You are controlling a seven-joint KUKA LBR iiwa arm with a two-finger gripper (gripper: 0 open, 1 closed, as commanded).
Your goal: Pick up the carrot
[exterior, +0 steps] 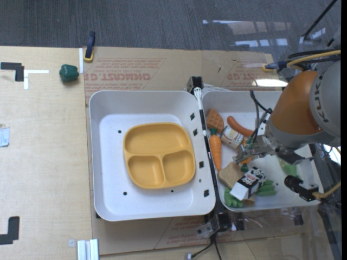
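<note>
The carrot (pixel 216 151) is a long orange piece with a green top. It lies along the left wall of the right bin (pixel 303 199), pointing toward the near edge. My gripper (pixel 243 156) hangs low in the middle of that bin, a short way right of the carrot and apart from it. It sits above a slice of bread (pixel 230 174) and a small jar (pixel 233 138). I see nothing held in it.
Around the carrot lie a waffle-like piece (pixel 214 120), a sausage (pixel 239 127), a black-and-white box (pixel 247 183) and green vegetables (pixel 235 200). The left bin (pixel 103 145) holds a yellow divided plate (pixel 160 155). A green object (pixel 69 73) sits on the bench at far left.
</note>
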